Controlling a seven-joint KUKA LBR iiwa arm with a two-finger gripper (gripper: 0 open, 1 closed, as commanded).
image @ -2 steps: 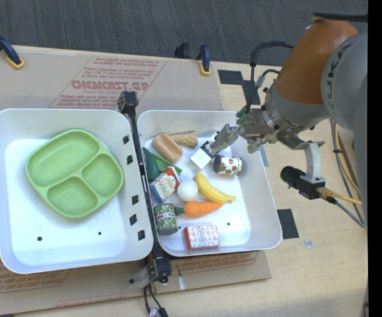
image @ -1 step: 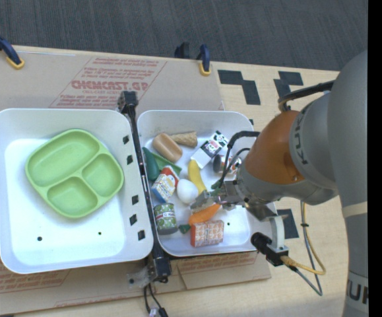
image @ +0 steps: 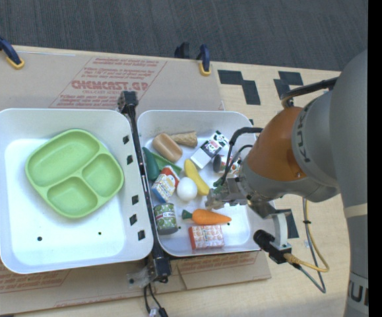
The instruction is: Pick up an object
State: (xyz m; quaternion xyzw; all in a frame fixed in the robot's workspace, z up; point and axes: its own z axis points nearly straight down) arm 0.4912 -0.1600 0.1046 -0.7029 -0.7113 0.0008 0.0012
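The grey two-finger gripper (image: 221, 191) hangs low at centre-right of the frame, in the right white bin (image: 241, 121); finger state I cannot tell; the orange plastic carrot (image: 210, 217) lies just below it.

The arm's orange band (image: 276, 154) covers the right bin's (image: 197, 117) right rim. The hand (image: 225, 191) is too cluttered to read. The red packet's (image: 206, 237) print is illegible.
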